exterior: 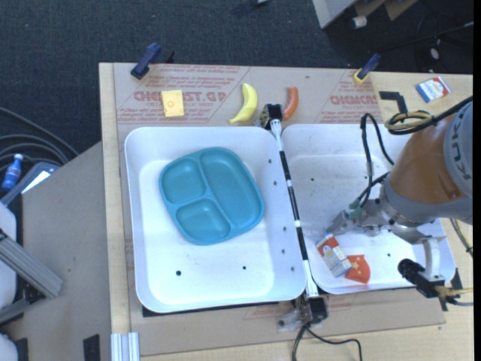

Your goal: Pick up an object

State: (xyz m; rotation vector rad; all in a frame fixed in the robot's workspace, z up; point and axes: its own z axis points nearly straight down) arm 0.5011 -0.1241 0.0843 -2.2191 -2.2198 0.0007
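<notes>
Far left of the frame, off the surface (pixel 113 201), sit some cables and a bottle with a blue cap (pixel 13 170). On the surface's cardboard strip along the top lie a blue clamp (pixel 145 60), a small yellow square tag (pixel 172 104), a yellow banana (pixel 245 104) and an orange carrot-like piece (pixel 290 102), the last two close together just above where the bins meet. The left bin (pixel 150 277) holds a blue divided plate (pixel 210 194), lying flat in its upper middle. The right bin (pixel 323 145) has a small orange and white packet (pixel 342 260) near its lower left corner, resting on the bin floor. The arm (pixel 425 175) comes in from the right edge, its orange band over the right bin. The gripper (pixel 347 222) sits low in that bin, just above the packet in the frame and near it; whether its jaws are apart or together I cannot tell. Another clamp (pixel 367 68) and a small blue and white card (pixel 432 89) lie at the upper right
</notes>
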